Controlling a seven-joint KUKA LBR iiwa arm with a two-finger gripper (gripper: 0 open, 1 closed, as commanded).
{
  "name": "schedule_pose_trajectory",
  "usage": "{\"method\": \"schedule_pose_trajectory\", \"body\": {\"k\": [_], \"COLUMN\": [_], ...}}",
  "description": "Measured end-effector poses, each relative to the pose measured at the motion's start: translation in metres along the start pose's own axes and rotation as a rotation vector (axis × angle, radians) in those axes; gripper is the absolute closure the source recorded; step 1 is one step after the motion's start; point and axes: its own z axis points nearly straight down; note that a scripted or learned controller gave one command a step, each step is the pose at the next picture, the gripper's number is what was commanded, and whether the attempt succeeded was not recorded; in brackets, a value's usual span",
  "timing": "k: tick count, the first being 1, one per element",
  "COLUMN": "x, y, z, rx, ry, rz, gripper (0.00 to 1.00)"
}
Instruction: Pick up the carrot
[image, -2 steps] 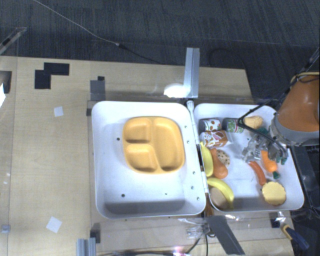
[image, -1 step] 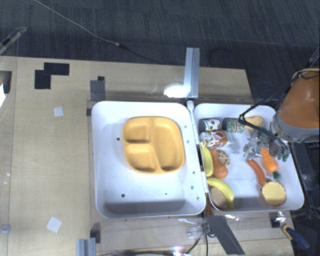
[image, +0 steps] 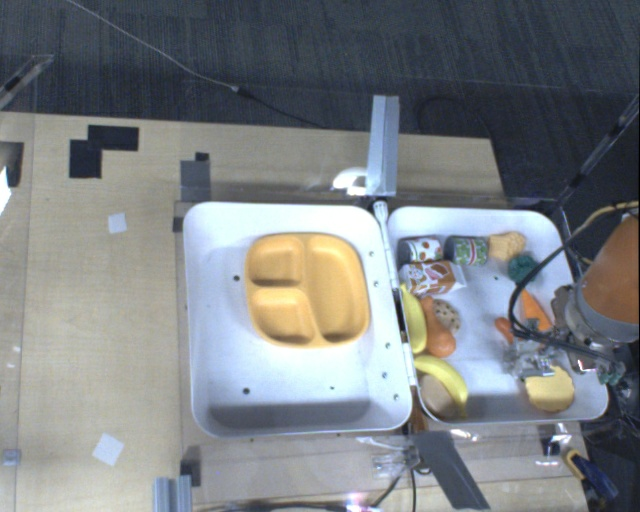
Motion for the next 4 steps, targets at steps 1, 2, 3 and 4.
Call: {"method": "schedule_pose_trajectory", "body": {"k": [1, 2, 3, 4], "x": [0.000, -0.006, -0.001, -0.025], "y": [0.000, 0.000, 0.020, 0.000], "z": [0.001, 0.001, 0.001, 0.002], "rx": [0.000, 0.000, 0.002, -0.001], "ry": [-0.001, 0.005, 0.001, 0.006], "rz": [-0.001, 0.266, 0.468, 0.686], "gripper": [0.00, 0.00, 0.00, 0.00]}}
